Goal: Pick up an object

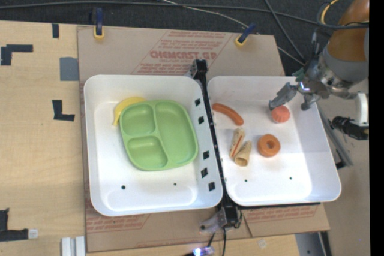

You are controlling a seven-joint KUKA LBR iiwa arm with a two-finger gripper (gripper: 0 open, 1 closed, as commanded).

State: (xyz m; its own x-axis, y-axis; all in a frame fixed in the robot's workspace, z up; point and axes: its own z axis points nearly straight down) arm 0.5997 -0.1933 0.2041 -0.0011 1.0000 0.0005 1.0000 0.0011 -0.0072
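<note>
my end effector [292, 99] is hanging over the upper right part of the right bin [312, 189], with its two fingers [279, 98] spread apart and nothing between them. one finger is reaching down toward the left, the other is sitting closer to the bin's right wall. just below them the small reddish-pink ball [280, 114] is lying on the bin floor; i am judging it to be the closest candidate, and i cannot tell whether a fingertip is touching it or just hovering above.

moving outward, the orange ring-shaped piece [269, 145] is resting nearby toward the bin's middle, the tan cone-like piece [240, 148] is lying just beside it to the left, and the orange sausage [228, 113] is sitting nearer the divider between the bins. across that divider, the left bin [99, 189] is carrying the green divided plate [158, 134], with a yellow banana-like piece [125, 106] peeking out from under its upper left edge. both bins are standing on a cardboard sheet [180, 51] on the worktop [36, 147].

as for progress, i am reckoning the pick is not yet made: every object is lying in a bin, so lowering, closing and lifting are all remaining.
</note>
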